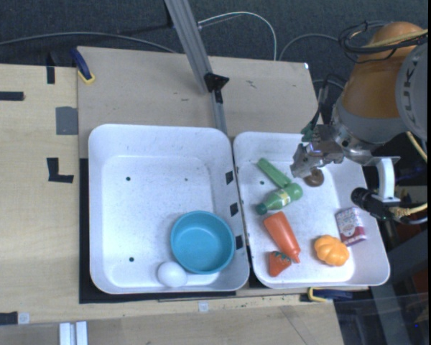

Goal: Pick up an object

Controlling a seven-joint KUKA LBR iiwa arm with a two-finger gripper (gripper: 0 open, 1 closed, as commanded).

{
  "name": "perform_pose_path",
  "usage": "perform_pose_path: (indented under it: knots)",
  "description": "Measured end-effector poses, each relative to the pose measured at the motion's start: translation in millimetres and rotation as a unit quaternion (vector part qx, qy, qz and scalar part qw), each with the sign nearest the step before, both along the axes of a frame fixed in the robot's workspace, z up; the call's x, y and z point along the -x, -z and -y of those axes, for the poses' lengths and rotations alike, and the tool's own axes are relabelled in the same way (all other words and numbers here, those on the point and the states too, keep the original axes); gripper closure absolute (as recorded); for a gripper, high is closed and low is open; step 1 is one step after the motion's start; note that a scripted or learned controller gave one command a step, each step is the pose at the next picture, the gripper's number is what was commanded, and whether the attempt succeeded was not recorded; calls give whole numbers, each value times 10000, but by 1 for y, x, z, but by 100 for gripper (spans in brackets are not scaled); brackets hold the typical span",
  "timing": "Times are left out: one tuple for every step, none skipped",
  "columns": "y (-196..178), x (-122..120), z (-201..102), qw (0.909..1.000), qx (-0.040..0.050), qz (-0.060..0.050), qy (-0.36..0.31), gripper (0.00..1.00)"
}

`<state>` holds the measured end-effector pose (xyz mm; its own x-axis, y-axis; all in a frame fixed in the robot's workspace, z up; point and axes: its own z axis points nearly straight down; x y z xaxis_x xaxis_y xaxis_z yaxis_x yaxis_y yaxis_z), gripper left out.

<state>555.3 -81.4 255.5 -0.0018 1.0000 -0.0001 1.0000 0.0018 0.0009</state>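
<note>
Right now the arm reaches in from the right, and its gripper (312,165) hangs over the far part of the right bin (370,268). It looks like the step of getting ready to grab something. I cannot tell from this view if the gripper is open or closed, and nothing can be seen held in it.

Just under the gripper sits a small brown round thing (314,179), which may be what it is going for. I cannot tell if they touch. It looks little and flat, so it may be hard to pinch.

Near it, to the left, lie a green stick (271,172) and a green bottle (280,199). Closer to the near side are a carrot (282,236), a red strawberry (277,263), a small orange pumpkin (331,251) and a little packet (350,225) by the right wall.

The left bin (129,164) has a blue bowl (201,241) and a white ball (172,272), touching each other at the near side.

Next, the gripper should go straight down around one thing and squeeze it well, then lift it up.
</note>
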Motion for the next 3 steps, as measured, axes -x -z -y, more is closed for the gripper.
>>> perform_pose_path:
  knots:
    - [3,17,-59,10000,-9,-19,-24,100]
    - [1,29,-112,10000,-10,-20,-29,100]
    - [19,38,-159,10000,-4,-27,-22,100]
